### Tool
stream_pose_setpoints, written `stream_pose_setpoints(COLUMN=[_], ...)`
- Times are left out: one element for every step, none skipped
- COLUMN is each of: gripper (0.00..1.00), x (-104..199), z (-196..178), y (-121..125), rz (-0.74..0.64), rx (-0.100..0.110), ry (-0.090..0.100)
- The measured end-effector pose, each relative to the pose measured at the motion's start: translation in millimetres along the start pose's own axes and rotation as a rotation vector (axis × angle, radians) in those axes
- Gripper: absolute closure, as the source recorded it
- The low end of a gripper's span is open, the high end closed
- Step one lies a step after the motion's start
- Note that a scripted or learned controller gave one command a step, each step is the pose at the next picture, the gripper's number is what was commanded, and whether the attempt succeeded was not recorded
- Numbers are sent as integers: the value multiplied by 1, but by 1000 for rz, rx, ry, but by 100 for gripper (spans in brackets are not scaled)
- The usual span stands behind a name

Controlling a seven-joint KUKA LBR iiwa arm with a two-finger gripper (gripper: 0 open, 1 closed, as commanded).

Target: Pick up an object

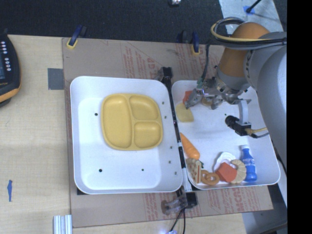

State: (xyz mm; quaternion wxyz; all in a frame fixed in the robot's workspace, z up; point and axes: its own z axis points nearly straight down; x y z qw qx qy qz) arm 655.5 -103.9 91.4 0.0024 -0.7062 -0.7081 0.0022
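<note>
Brown cardboard covers your bench beneath two shallow white bins (78, 130). You see the gripper (197, 97) low in the right bin's far left corner; whether its jaws are apart you cannot tell. A small red block (187, 96) touches it, with a pale yellow wedge (184, 113) just beside.

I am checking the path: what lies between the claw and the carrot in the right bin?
In the camera view, a pale yellow piece lies between the claw and the carrot.
</note>
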Motion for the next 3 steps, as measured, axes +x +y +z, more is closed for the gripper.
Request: stream_pose_setpoints(gripper=[0,0,0], x=[7,6,-7], z=[0,0,0], y=[0,0,0], rz=[-1,-2,0], rx=[1,1,0], ry=[-1,0,0])
